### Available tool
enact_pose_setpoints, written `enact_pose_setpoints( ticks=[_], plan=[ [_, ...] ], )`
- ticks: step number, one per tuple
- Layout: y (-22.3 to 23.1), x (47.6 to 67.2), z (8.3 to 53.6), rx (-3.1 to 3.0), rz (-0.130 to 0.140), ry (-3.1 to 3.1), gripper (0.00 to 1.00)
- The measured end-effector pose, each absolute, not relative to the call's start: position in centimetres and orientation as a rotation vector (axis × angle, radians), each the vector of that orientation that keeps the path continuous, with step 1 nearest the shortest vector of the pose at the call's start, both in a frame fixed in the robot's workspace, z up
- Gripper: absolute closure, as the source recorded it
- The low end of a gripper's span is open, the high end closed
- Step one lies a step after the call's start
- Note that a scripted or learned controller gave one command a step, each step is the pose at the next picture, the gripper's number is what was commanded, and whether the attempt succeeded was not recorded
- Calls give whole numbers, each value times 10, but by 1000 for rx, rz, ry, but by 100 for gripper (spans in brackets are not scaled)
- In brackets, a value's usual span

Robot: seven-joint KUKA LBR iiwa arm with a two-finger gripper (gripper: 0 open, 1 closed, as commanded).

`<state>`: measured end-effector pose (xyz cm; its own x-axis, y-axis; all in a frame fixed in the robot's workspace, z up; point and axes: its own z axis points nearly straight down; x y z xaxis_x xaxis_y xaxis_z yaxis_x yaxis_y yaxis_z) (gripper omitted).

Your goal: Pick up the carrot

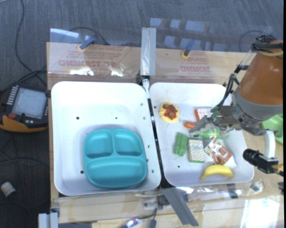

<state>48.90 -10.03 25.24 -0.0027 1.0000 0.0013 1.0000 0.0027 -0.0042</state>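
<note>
The carrot point(190, 124) is a small orange piece lying in the right bin point(181, 175), just left of the bin's middle. My gripper point(204, 127) hangs low over the bin right beside the carrot, on its right side, and its tip partly overlaps the carrot's right end. The grey arm with its orange band point(262, 80) comes in from the right and hides part of the bin behind it. Nothing shows as lifted off the bin floor.
Around the carrot lie a yellow round with red topping point(169, 112), a red and white packet point(203, 113), a green vegetable point(181, 144), a patterned packet point(196, 151), a snack packet point(218, 151) and a banana point(216, 171). A teal divided plate point(115, 156) sits in the left bin point(86, 99).
</note>
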Motion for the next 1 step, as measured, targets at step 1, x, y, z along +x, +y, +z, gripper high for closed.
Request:
enact_pose_setpoints(
  ticks=[1],
  plan=[
    [-75, 553, 182, -2165, 4, -2272, 0]
  ],
)
